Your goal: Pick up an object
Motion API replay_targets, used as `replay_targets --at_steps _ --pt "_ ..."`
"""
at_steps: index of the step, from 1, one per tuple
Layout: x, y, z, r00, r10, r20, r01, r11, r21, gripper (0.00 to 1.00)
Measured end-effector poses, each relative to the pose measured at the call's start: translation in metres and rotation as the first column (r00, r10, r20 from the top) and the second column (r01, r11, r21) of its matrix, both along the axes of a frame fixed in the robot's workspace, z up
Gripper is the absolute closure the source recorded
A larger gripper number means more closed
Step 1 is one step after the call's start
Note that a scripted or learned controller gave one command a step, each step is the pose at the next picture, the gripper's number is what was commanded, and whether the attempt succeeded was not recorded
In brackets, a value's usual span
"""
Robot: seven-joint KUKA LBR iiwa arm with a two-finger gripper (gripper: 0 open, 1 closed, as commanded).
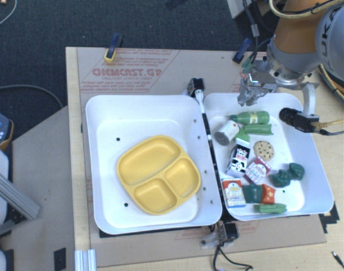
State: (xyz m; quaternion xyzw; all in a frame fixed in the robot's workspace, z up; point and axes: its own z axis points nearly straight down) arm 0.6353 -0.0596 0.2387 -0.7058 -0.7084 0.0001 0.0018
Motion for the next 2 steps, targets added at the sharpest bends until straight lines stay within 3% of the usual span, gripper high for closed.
replay_targets --at_steps 2 --pt "-0.063 0.072 -0.02 1.0 -0.001 -0.003 0.001 1.0 0.0 1.0"
